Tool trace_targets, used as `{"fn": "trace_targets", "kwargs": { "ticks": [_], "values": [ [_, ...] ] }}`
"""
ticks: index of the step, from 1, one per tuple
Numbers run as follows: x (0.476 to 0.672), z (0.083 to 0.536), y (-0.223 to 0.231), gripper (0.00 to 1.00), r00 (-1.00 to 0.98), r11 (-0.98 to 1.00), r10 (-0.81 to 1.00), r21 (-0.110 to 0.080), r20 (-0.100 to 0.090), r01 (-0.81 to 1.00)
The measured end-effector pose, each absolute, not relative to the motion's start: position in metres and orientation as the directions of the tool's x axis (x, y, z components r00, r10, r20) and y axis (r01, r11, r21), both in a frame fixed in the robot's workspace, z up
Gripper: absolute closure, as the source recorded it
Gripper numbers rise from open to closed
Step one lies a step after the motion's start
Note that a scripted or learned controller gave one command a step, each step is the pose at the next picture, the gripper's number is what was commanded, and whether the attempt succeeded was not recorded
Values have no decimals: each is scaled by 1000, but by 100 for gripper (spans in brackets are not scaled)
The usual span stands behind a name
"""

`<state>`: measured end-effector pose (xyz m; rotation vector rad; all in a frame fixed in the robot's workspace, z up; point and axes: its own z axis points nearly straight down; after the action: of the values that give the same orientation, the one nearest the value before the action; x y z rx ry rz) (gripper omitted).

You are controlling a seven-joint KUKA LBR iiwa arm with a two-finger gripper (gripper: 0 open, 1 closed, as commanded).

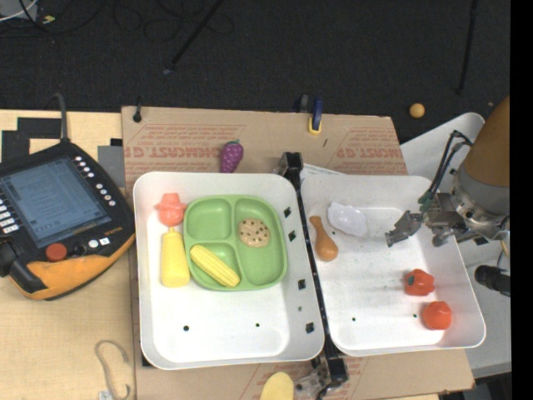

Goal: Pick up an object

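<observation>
**Gripper hangs over the right bin with nothing in it**

Yellow and rounded, a small toy (278,386) sits at the bottom edge of the counter, just below the gap between the two bins. Taking the right bin (366,336) as the landmark: inside it lie two red toys, a pepper (420,282) and a tomato (435,314), close together near its lower right corner, a brown drumstick (323,239) against its left wall, and a pale, clear wrapper (347,218) near its top. They look scattered loosely, probably so that any one can be taken alone.

Left of that bin, the second bin holds a green divided plate (236,242) with a cookie (253,232) and a corn cob (215,266), plus a yellow bottle (173,258) and a pink toy (170,209) beside it.

Reaching in over the right bin's upper right edge, the arm bends down at the wrist. Its gripper (404,228) points leftward above the bin floor, fingers apart and holding nothing, between the wrapper and the pepper. Nothing is picked yet; the pepper seems the nearest candidate.
</observation>
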<state>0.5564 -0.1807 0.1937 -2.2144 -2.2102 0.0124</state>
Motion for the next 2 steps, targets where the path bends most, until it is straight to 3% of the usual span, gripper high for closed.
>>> {"fn": "trace_targets", "kwargs": {
  "ticks": [1,2],
  "values": [
    [559,201,-181,0,0,0,1000,-2,1,1000],
    [567,144,-184,0,-2,2,1000,-6,2,1000]
  ]
}}
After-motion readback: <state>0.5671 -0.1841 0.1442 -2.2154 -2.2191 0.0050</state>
